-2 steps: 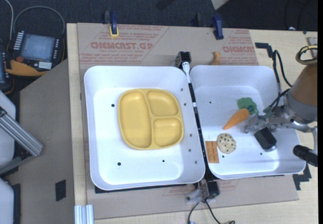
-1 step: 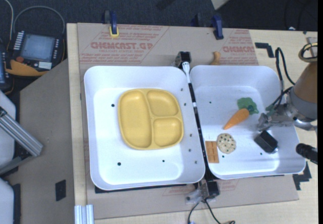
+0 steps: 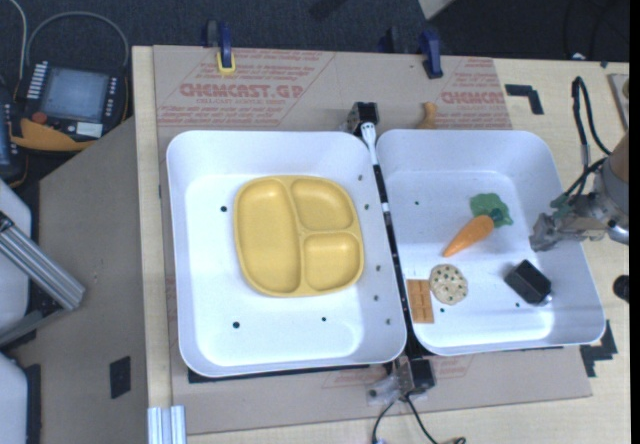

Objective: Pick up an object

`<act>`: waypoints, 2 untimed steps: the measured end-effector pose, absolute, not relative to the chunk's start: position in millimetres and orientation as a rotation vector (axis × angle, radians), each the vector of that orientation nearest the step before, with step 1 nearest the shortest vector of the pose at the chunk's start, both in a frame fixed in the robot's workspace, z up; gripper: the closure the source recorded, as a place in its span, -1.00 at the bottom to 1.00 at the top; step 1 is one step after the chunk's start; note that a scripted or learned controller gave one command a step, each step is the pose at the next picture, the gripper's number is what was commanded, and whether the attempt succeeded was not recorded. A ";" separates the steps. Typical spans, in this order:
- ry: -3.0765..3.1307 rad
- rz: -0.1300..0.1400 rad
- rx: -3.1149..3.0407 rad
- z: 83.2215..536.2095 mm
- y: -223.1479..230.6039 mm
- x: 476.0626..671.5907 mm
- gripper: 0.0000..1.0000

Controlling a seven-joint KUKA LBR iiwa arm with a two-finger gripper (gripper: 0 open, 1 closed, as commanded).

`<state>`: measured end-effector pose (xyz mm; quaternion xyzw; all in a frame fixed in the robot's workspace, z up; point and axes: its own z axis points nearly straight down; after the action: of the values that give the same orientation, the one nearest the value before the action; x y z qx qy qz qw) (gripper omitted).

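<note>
Picking first needs a target: we'd take the black block (image 3: 527, 282), nearest the gripper (image 3: 552, 228) and lying apart from the other items. We should come straight down, centre over it, and keep off the right bin (image 3: 480, 147) wall. Gripper sits just up-right of the block, at the bin's right rim, arm entering beyond it. Claw state: can't tell. Carrot (image 3: 468, 235) and cookie (image 3: 448, 284) lie left of the block.

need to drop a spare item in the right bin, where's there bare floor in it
The upper left of the right bin is bare, bordered by the divider wall, the far wall and the carrot. A smaller patch lies between the cookie and the black block. It is crowded along the near left by the cracker, and at the right rim where the gripper sits.
</note>
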<state>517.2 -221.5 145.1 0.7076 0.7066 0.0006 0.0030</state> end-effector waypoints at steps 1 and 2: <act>2.217 0.004 2.215 207.8 -218.4 514.6 1.00; 2.218 0.004 2.213 259.4 -210.6 510.5 1.00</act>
<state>510.5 -210.6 259.4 0.7064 0.7078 0.0014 0.0042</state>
